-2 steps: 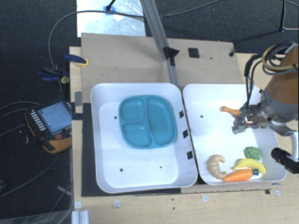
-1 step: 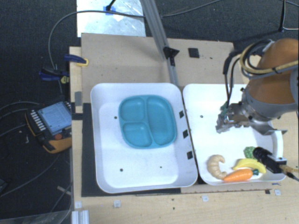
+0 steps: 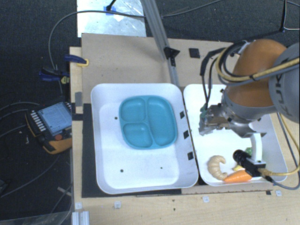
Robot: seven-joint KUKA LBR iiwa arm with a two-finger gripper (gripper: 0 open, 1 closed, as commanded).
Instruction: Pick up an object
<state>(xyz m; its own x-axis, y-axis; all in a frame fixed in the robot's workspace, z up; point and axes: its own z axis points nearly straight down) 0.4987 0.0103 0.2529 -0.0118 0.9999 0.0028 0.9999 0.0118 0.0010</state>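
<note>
Nothing grabbed yet as far as I see: gripper (image 3: 206, 124) hangs over the right bin (image 3: 194, 139), finger state I can't tell, so next I'd move it toward the croissant (image 3: 216, 166) and carrot (image 3: 237, 176).

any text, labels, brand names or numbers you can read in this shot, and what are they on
No text can be read anywhere in this view.
Handheld device with a blue-grey screen and orange casing, left of the bench: any screen content or key markings are too small and blurred to read.
Blue three-compartment plastic plate in the left white bin: no marking visible.
Grey gripper: no label legible.
</note>
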